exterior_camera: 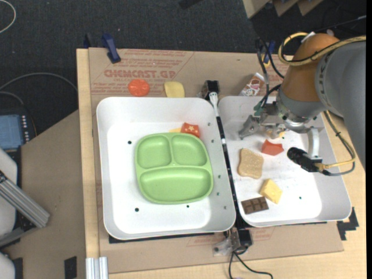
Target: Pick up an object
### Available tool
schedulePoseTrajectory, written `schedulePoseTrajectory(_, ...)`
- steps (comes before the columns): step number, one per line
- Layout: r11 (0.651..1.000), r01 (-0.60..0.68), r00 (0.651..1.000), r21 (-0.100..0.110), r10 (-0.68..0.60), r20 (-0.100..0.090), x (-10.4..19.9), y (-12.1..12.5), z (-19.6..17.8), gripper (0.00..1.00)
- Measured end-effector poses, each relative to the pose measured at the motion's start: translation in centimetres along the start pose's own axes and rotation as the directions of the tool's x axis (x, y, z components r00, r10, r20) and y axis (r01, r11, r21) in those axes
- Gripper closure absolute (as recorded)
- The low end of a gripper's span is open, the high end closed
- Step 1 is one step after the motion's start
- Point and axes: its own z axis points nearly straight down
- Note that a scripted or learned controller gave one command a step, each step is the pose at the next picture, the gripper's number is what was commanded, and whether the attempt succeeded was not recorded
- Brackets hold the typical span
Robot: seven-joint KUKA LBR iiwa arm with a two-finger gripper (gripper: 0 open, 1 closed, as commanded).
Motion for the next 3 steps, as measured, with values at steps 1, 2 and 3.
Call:
schedulePoseTrajectory(1, 1.000, -0.003, 1.000, 0.004, 0.003, -0.001, -3.8, -3.7, 1.1, 0.00)
schedulePoseTrajectory(2, 1.000, 0.004, 1.000, -0.005, -0.004, 0.002, -4.7, 0.2, 1.0, 0.00)
schedulePoseTrajectory(3, 1.000, 0.004, 1.000, -0.005, -0.004, 0.002, -4.7, 0.2, -0.1, 1.00)
